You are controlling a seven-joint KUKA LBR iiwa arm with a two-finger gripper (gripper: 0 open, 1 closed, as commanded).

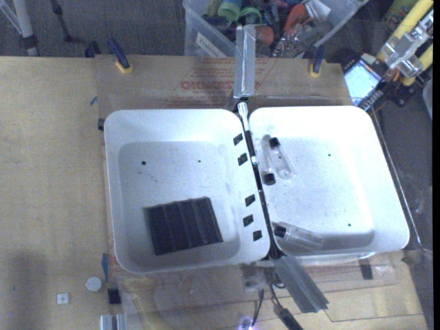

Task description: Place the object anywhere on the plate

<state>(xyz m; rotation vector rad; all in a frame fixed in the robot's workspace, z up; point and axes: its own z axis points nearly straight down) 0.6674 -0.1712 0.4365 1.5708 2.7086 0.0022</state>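
Note:
A black ridged plate (183,225) lies flat in the left bin (124,133), toward its front. In the right bin (357,126), two small clear bottles with black caps (277,159) lie close together near the left wall. A third clear bottle with a black cap (298,236) lies on its side at the front left corner of that bin.
A row of black tabs (246,181) runs along the wall between the bins. A metal bar (244,67) reaches back from the divider. Behind the bench stands a clear tub of colourful items (275,9). Blue clamps (121,57) hold the board's back edge.

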